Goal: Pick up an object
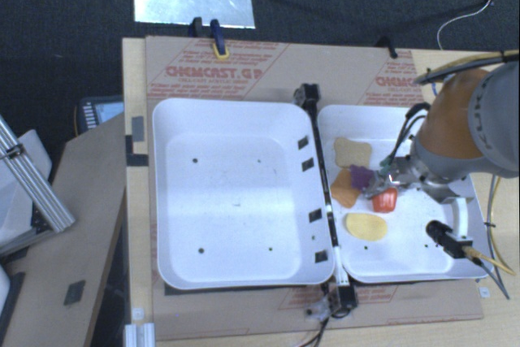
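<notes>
The arm [459, 126] reaches into the right bin [406, 262] from the right. The jaws are low over a cluster of objects near the divider between the bins.

Jaw state: cannot be determined from this view.

Object positions:
- A red piece [385, 200] lies directly at the jaws and is the probable target.
- A purple piece [361, 175] and an orange piece [345, 193] lie just beside it.
- A tan piece [352, 150] lies behind the group.
- A yellow oval [366, 226] lies in front.

Caution: the objects are crowded.
- Closing here may pinch two pieces at once, or push the red piece aside without enclosing it.
- The pieces appear small and low, so a shallow grip may slip on lifting.
</notes>
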{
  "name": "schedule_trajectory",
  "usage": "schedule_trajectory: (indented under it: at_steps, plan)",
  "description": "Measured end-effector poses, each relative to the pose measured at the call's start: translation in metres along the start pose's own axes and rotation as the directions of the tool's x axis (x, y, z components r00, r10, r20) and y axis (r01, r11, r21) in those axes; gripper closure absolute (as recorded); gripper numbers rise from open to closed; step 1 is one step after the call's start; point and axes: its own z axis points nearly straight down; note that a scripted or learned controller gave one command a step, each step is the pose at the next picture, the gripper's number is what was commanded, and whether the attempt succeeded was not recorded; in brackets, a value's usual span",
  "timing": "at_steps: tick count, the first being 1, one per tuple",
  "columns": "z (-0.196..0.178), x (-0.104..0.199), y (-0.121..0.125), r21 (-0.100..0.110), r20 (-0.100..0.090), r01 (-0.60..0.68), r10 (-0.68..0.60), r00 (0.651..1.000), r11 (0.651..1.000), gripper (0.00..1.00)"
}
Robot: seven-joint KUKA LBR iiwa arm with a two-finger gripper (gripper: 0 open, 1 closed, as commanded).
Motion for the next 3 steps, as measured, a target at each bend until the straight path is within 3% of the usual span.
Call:
schedule_trajectory:
  at_steps: [1,2,3]
  plan:
    - [-0.105,0.098,-0.021,-0.006,-0.008,0.008,-0.008,1.000,1.000,1.00]
    - [-0.182,0.153,0.009,-0.007,-0.006,0.005,-0.005,1.000,1.000,1.00]
    - [-0.126,0.227,0.003,0.008,-0.005,0.005,-0.005,1.000,1.000,1.00]
